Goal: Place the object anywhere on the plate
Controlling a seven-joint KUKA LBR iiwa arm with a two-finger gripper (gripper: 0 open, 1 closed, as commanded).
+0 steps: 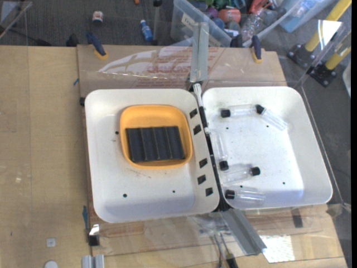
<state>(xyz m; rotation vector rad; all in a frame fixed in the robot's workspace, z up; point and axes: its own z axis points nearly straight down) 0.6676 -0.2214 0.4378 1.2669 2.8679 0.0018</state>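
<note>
Two shallow white bins sit side by side on a wooden table (39, 149). The right bin (295, 149) holds several clear tubes with black caps (241, 112). Beyond the table, a clear tub (245, 10) holds colourful toys.

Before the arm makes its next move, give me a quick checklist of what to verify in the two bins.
1. Orange plate sits in the left bin: ok.
2. Plate free to receive an object: not ok, a dark ribbed block covers most of it.
3. Clear tubes with black caps lie in the right bin: ok.
4. Tubes apart enough for a single pick: cannot tell.
5. Hand ready over a tube: not ok.
</note>
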